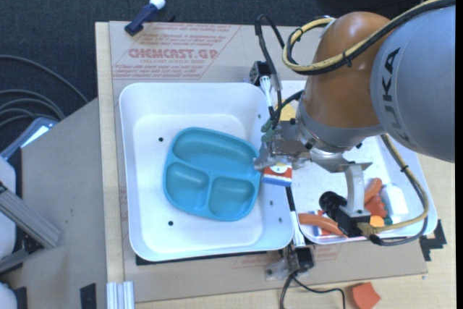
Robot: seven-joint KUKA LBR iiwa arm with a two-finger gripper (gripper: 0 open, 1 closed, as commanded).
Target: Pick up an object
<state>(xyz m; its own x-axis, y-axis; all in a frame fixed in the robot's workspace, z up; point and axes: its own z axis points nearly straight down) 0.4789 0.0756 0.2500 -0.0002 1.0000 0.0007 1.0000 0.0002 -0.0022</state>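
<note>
A blue divided plate (210, 174) lies in the left white bin (137, 155), its right edge reaching the wall between the bins. My gripper (270, 155) hangs low over that wall, right at the plate's right edge. A small red, white and blue object (277, 175) sits directly under the gripper on the wall; whether it is held is hidden. The arm's grey and orange body covers most of the right bin (416, 188). In that bin I see an orange piece (373, 196), a white piece (395, 199) and a thin orange tool (318, 221).
A blue and white marker-like object (145, 14) lies on the bench behind the bins. An orange block (364, 293) sits at the front edge of the bench. Cables run along the wall between the bins.
</note>
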